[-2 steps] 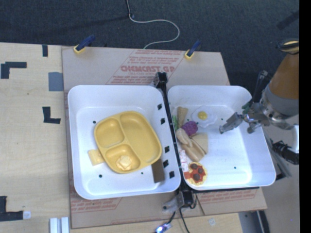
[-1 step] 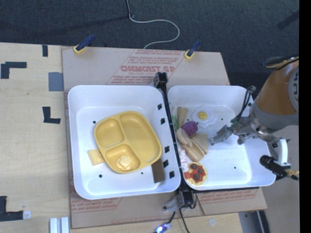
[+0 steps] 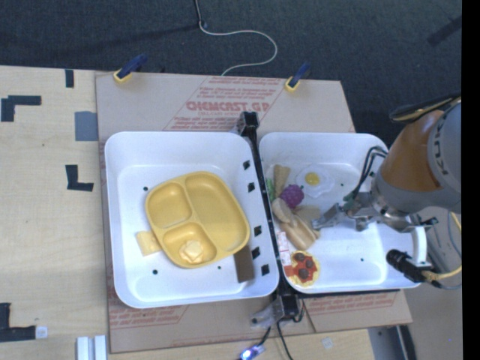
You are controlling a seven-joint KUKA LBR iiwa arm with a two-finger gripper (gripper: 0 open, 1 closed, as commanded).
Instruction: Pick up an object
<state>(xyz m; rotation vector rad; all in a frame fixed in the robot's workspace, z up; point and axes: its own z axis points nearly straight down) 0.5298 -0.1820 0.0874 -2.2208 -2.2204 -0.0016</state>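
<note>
I see the right bin (image 3: 375, 272) crowded along its left wall, its right half bare white floor. My arm (image 3: 420, 163) reaches in from the right, gripper (image 3: 324, 220) low and pointing left, jaws narrowly parted with nothing between them. Just beside the tips lies the bread roll (image 3: 295, 227), long axis running from upper left to lower right.
</note>
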